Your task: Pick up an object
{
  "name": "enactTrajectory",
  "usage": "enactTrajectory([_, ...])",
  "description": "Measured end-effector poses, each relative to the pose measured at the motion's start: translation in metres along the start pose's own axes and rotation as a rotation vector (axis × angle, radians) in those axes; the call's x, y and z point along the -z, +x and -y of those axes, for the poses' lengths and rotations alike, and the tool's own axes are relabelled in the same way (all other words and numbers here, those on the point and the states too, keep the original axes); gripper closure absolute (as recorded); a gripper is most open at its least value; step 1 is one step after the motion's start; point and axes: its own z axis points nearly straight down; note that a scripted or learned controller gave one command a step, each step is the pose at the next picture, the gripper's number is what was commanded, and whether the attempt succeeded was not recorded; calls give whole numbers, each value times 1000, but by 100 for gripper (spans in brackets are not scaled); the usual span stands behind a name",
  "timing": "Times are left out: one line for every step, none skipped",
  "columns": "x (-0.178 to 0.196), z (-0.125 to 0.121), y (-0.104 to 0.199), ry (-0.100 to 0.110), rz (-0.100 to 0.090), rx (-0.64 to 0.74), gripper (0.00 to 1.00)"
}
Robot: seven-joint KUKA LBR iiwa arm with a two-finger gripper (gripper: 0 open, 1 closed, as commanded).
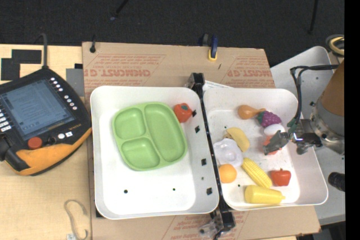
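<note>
Near the right bin's (306,191) right edge, the end effector (279,142) hovers over a small reddish toy (271,146), grip state undeterminable; toy likely light, rigid, slippery plastic, best pinched across its middle.

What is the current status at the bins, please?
Gripper low over right bin, near its right side. Nothing seen held. Corn, banana, grapes loose nearby. Green tray in left bin.
</note>
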Motion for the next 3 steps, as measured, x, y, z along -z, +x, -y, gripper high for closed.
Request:
enactTrajectory([6, -2, 0, -13, 3, 2, 0])
enactTrajectory([-43, -10, -5, -6, 0, 3, 0])
enactTrajectory([-107, -5, -3, -4, -1, 3, 0])
